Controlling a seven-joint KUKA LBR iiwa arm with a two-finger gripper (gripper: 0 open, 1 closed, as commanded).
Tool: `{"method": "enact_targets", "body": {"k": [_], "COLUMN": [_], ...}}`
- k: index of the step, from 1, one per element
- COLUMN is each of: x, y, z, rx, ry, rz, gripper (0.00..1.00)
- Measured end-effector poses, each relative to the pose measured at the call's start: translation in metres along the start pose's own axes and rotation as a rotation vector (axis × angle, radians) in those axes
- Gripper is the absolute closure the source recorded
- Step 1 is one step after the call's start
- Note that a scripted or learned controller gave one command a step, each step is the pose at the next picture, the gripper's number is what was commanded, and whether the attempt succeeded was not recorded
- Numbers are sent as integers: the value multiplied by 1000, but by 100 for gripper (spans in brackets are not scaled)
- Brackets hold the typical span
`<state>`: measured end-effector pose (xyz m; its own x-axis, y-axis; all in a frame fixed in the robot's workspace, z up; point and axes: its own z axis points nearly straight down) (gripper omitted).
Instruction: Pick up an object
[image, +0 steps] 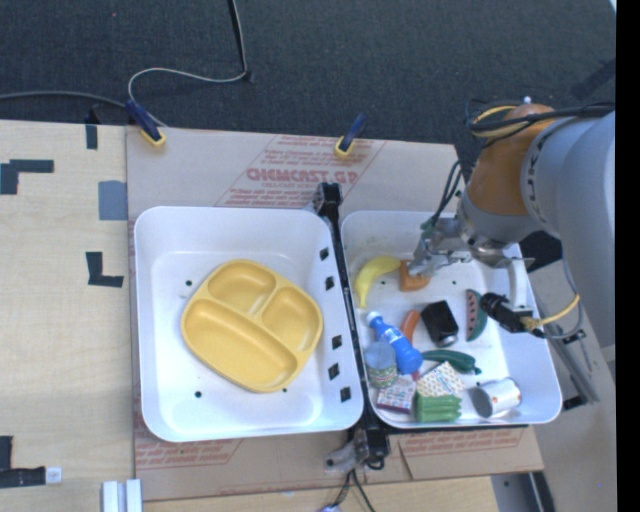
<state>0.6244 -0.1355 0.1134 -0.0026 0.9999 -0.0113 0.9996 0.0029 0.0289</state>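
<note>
My gripper (428, 258) hangs low over the back of the right bin (545, 395), just above a small orange-brown piece (413, 279) that lies next to a yellow banana (372, 276). Several other small things lie in this bin: a blue bottle (393, 341), a black block (439, 322), a watermelon slice (475, 312), an orange carrot (411, 323), a green pepper (450, 358) and a green bundle (436, 407). The fingers' state is hidden from this angle.
The left bin (160, 250) holds a yellow divided plate (252, 323). A black clamp (327, 196) sits on the divider between the bins. A silver can (496, 397) and a checkered packet (436, 381) lie near the right bin's front. Cardboard lies under both bins.
</note>
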Motion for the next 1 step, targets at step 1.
{"method": "enact_targets", "body": {"k": [1], "x": [0], "y": [0], "z": [0], "rx": [1], "ry": [0], "rz": [0], "gripper": [0]}}
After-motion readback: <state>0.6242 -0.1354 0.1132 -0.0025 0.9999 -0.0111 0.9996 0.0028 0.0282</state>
